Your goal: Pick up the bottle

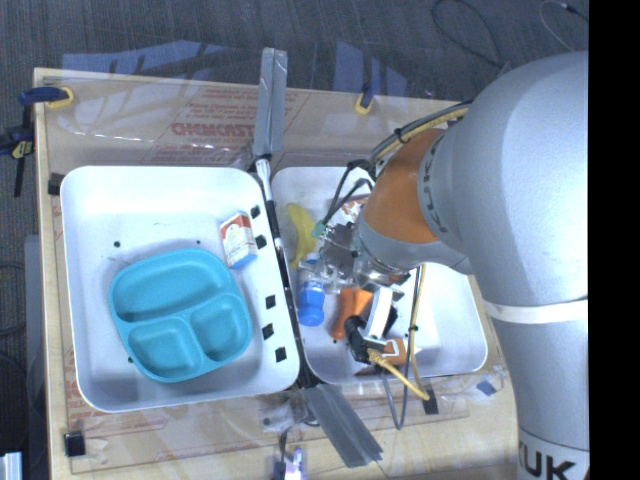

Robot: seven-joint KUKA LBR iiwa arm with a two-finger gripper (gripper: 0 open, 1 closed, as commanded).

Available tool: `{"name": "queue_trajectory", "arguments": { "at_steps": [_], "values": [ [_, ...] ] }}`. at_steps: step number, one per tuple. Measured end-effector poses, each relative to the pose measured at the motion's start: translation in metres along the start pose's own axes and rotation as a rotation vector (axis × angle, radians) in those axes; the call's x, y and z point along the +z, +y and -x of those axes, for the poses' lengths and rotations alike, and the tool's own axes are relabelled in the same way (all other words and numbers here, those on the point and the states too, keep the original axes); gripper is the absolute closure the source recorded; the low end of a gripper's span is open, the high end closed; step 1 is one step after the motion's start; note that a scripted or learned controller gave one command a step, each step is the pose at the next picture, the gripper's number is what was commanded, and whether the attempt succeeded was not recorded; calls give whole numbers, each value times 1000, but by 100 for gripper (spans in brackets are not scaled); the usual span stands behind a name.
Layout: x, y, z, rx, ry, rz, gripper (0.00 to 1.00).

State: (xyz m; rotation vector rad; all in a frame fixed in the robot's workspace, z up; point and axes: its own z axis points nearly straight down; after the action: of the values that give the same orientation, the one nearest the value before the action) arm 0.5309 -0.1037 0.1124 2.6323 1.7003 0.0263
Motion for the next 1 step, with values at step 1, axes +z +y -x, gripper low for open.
{"name": "queue_trajectory", "arguments": {
  "at_steps": [1],
  "values": [
    [15, -6, 0, -299, -16, -2, 100]
  ]
}}
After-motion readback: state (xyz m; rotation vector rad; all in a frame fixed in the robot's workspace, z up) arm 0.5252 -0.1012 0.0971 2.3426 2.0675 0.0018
